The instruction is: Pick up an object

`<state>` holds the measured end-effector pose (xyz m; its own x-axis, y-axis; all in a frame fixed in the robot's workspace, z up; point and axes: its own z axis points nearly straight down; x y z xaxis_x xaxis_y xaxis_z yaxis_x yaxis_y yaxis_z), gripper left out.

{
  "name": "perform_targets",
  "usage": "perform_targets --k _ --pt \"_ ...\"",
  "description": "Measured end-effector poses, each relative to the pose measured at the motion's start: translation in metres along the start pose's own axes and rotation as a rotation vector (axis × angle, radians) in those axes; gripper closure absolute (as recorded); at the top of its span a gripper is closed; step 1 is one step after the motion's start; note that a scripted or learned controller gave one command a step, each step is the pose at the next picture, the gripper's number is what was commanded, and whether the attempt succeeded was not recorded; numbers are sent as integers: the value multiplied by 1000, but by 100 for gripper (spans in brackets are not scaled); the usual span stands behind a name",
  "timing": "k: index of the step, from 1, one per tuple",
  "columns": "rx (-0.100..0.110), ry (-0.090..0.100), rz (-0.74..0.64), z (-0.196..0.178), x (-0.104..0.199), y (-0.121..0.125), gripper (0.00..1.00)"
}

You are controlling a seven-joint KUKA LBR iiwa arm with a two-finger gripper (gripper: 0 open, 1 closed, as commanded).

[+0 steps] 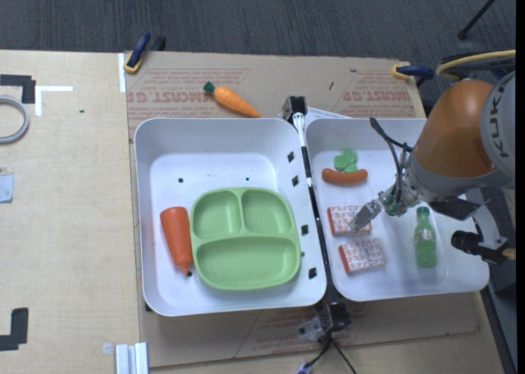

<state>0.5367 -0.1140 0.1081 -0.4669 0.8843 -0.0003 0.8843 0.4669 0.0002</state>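
Note:
My gripper (367, 216) hangs low in the right bin (459, 282), its tip right over the upper of two red-and-white packets (340, 219). The second packet (362, 256) lies just below it. A green bottle (425, 238) lies to the gripper's right. Near the bin's back, a hot dog toy (344, 175) rests beside a small green piece (346, 158). The left bin (156, 159) holds a green divided plate (244, 238) and an orange cylinder (176, 237). Nothing shows between the gripper's fingers.
A toy carrot (232, 99) lies on the cardboard behind the bins. A blue clamp (138, 51) sits at the cardboard's back left corner. Black clips (295, 107) join the bins at the middle. The arm's orange band (459, 130) overhangs the right bin's far right.

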Motion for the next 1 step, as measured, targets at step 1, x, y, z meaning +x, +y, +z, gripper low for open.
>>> perform_targets --k 1 --pt "0 -1 -54 -84 28 69 0"
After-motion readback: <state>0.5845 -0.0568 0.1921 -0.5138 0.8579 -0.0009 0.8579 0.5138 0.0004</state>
